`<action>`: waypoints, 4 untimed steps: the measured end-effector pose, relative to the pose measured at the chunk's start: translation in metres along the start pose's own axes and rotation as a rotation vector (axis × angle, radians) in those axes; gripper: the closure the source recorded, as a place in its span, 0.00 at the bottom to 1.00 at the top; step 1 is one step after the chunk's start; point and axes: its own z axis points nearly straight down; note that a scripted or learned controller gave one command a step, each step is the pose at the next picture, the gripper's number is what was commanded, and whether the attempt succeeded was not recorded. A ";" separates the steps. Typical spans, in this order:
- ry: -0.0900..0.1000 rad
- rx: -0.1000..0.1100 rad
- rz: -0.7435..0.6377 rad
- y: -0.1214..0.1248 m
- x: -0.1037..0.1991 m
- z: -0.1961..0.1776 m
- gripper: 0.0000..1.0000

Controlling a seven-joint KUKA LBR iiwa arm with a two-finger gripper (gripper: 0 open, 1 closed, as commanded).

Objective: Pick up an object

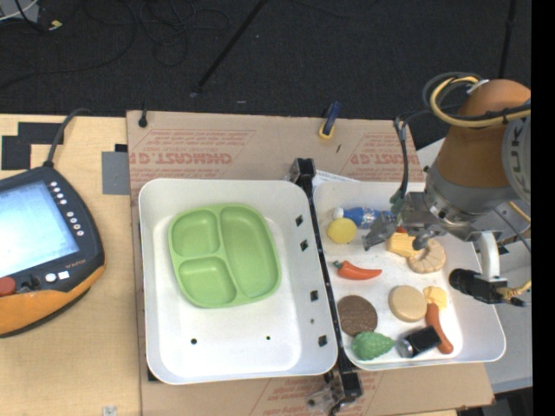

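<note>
**Right bin, arm over the upper items**

Gripper: low in right bin, fingers parted, nothing visibly between them. Yellow cheese wedge just beside it; yellow ball near; red pepper below. Left bin: green divided tray.

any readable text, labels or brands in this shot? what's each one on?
Red print on the cardboard sheet, upside down, repeated at upper left and upper right: too blurred to quote.
Letters on the arm by the right edge: cut off, not readable.
Pendant screen: glare, nothing legible.
</note>
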 end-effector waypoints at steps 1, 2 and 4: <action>-0.001 -0.010 -0.002 0.002 0.000 -0.006 0.00; -0.001 -0.005 -0.001 -0.006 -0.003 0.043 0.00; -0.001 -0.009 0.002 -0.013 -0.006 0.116 0.00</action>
